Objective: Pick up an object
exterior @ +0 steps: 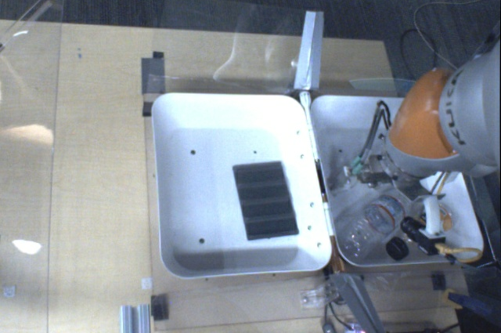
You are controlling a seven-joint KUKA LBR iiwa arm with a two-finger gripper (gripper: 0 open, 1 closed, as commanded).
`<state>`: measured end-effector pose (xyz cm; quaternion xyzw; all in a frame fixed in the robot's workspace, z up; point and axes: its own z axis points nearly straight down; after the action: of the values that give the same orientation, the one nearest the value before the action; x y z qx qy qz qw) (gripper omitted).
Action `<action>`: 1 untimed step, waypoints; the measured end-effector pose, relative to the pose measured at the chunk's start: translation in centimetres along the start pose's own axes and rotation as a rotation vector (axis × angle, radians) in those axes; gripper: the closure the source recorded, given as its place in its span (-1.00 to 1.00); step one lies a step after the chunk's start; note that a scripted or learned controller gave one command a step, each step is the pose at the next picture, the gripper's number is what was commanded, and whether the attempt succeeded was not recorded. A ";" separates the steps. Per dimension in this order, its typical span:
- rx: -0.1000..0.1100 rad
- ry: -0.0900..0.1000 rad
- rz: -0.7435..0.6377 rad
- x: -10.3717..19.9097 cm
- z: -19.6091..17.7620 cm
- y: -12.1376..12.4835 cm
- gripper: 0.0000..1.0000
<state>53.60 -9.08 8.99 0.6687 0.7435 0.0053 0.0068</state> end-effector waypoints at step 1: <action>-0.011 -0.002 0.077 -2.2 -2.3 -4.2 -1.00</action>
<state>49.60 -11.67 11.23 0.6968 0.7171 0.0090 0.0113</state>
